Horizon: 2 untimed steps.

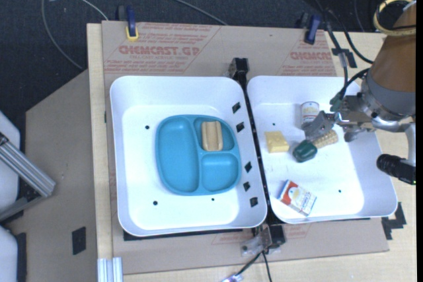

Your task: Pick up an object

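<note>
The right bin (370, 175) holds several small items. A yellow block (277, 141) lies near its left wall, with a dark green rounded object (305, 152) just to its right. A tan ridged piece (326, 139) lies next to the green object, and a small white and grey can (309, 109) stands behind them. A red and white box (296, 198) lies near the front rim. My gripper (324, 126) reaches in from the right, low over the tan piece and the green object, just in front of the can. Its tip partly hides the tan piece.
The left bin (132, 142) holds a blue divided plate (178, 155) with a tan block (211, 135) in its upper right compartment. A black divider with clips (248, 142) runs between the bins. The grey arm (396, 69) covers the right bin's far right corner.
</note>
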Motion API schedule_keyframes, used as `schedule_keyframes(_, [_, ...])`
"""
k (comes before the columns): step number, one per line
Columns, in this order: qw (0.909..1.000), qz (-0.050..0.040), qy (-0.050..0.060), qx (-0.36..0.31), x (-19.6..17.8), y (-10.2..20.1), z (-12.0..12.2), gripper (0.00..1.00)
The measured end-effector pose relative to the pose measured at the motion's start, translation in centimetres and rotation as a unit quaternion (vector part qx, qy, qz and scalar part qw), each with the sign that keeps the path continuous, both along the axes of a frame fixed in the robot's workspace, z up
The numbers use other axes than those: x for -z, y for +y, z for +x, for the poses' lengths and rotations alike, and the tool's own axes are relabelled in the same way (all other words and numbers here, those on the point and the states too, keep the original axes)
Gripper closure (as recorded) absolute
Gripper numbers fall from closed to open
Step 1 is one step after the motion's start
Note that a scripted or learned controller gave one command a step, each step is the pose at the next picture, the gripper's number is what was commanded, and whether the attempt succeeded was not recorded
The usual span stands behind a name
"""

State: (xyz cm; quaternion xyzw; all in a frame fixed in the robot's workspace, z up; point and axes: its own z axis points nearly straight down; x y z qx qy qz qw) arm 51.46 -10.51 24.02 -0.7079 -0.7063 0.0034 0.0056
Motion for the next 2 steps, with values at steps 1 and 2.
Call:
schedule_keyframes(1, [1.0, -0.0007, -0.006, -0.001, -0.5, 0.0, 0.2, 0.0])
schedule_keyframes(2, [1.0, -0.0001, -0.003, -0.001, 5.7, 0.4, -0.1, 0.0])
